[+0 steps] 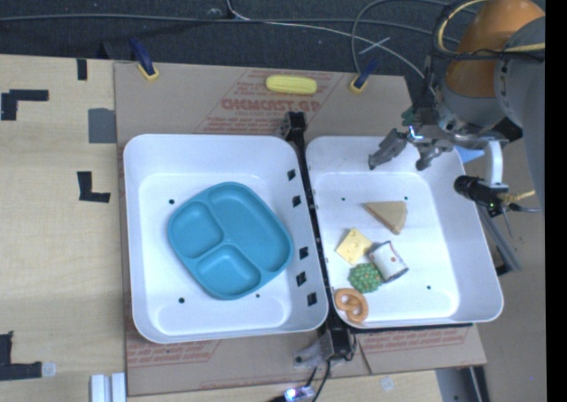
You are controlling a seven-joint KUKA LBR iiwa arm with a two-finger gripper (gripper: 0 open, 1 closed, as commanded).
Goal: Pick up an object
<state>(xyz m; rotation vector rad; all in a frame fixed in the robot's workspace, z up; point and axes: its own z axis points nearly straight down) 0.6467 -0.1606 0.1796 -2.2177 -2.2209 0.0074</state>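
Observation:
In the right bin [443, 303] lie a tan wedge of bread [387, 214], a yellow cheese piece [353, 246], a small white and dark can [388, 260], a green broccoli-like piece [364, 278] and a brown pretzel [352, 305]. My gripper [407, 156] hangs over the far edge of the right bin, above and behind the bread wedge, with its two grey fingers spread apart and nothing between them. The left bin [142, 179] holds a blue sectioned plate [229, 239].
A yellow banana-shaped toy [291, 84] lies on the cardboard behind the bins. Black clips [296, 126] join the bins along the middle. Cables run across the dark floor at the back. The arm's orange wrist [493, 42] looms at the right.

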